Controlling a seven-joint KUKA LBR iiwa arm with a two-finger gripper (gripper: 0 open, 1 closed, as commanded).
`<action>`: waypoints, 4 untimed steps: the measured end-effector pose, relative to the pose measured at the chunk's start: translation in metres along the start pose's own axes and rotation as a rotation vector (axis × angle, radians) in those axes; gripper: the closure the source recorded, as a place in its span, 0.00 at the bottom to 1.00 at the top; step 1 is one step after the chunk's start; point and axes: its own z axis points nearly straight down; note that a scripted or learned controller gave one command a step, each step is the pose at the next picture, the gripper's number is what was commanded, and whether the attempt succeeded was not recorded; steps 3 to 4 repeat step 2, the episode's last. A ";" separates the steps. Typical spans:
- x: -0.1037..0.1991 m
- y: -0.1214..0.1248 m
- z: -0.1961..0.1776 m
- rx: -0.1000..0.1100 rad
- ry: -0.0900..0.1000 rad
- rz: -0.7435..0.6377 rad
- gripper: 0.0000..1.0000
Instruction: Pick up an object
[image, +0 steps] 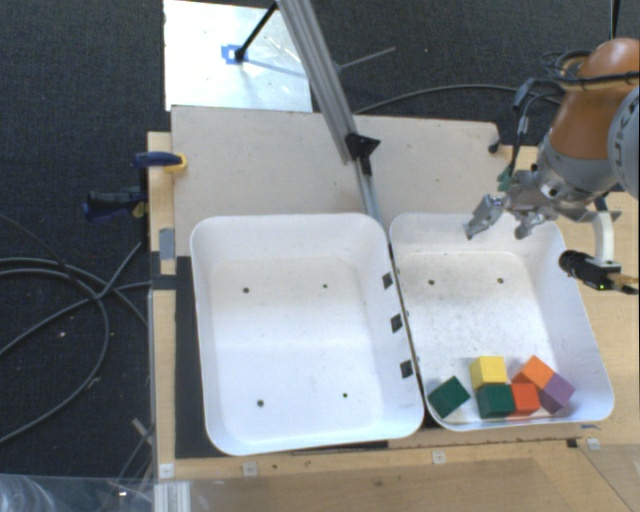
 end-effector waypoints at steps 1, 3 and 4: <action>-0.068 -0.093 0.114 0.009 0.002 0.011 0.00; -0.030 -0.086 0.110 0.001 0.003 -0.001 0.00; -0.030 -0.086 0.110 0.001 0.003 -0.001 0.00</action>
